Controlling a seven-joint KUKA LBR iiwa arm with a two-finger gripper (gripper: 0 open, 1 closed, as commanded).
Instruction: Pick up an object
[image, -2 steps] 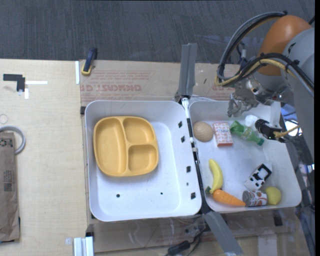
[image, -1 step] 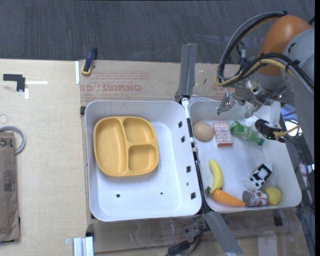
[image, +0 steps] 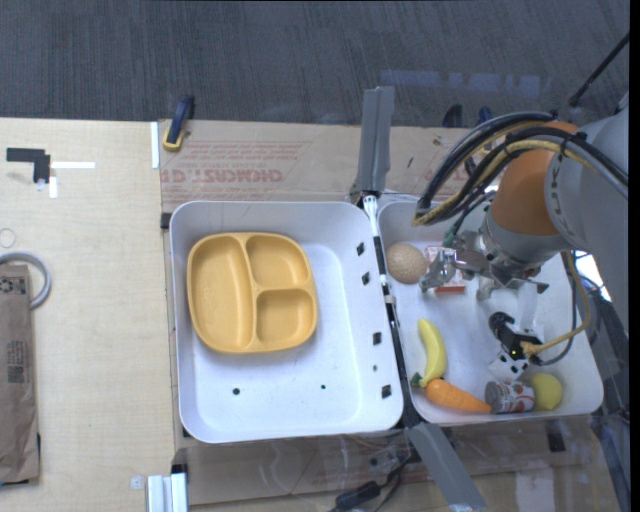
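Orange carrot (image: 458, 396) lies nearest, at 6 o'clock in the right bin (image: 470, 330), against the near wall. Its tip touches or nearly touches a crumpled can (image: 510, 397) at 5 o'clock. The label is unreadable. A yellow round fruit (image: 547, 390) sits just beside the can, in the near corner. The banana (image: 432, 350) is at 8 o'clock in that bin, upright in view, with its lower end just above the carrot's thick end.

Left bin (image: 290, 400): a yellow three-compartment plate (image: 252, 292) sits toward 10 o'clock. A few small dark specks are on the floor toward 6 o'clock, too small to ID.

End effector (image: 441, 272) is at 10 o'clock in the right bin, low over the floor. A beige egg-shaped object (image: 405, 263) is just beside it at its 9 o'clock; I can't resolve contact or a gap. Can't tell whether the end effector is open or closed, since it reads as a metallic blur with a red patch under it. Nothing is visibly held.

The arm's orange band (image: 525, 195) is at 1 o'clock in the bin. Black cables (image: 470, 150) loop over it and hide the far wall. A cable end (image: 505, 335) dangles mid-bin.

Farther back, cardboard (image: 260, 160) with mirrored print lies on the table (image: 90, 230) at 12 o'clock of the left bin. A blue-yellow tool (image: 179, 122) is at its 10 o'clock corner. A brown bag (image: 15, 370) is cut off at the frame's 9 o'clock edge.
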